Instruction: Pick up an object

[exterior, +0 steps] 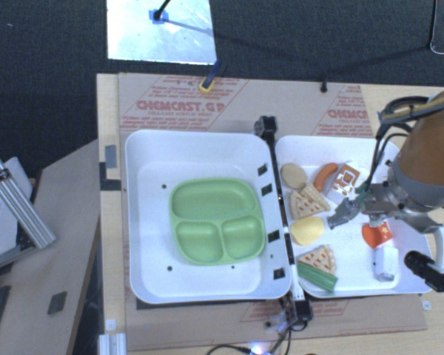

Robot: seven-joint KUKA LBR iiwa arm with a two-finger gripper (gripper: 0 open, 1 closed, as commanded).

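Green plastic catches the eye first: a three-compartment plate [213, 220] lies flat in the middle of the left bin [144, 198], which sits on the desk [177, 98] over a sheet of printed cardboard. A black hinge-like divider strip [275, 198] runs between this bin and the right bin [311, 145].

Toy food is scattered across the right bin. Near its upper left lie a tan round piece [294, 174] and, just beside it, an orange-red sausage [325, 176], with a small orange-and-white patterned piece [345, 179] to its right. Below these, a waffle-like wedge [308, 202] sits touching or nearly touching a yellow lemon-shaped piece [307, 230]. Further down lie a second wedge [318, 258] and a green strip [317, 275] along the bin's lower edge (the two look to be touching).

The gripper [343, 214] hangs low over the bin just right of the lemon and the upper wedge; whether its jaws are spread or closed cannot be told, and nothing is seen between them. Right of it, partly under the arm, lie a red piece [376, 234] and a white bottle-like object [385, 262].
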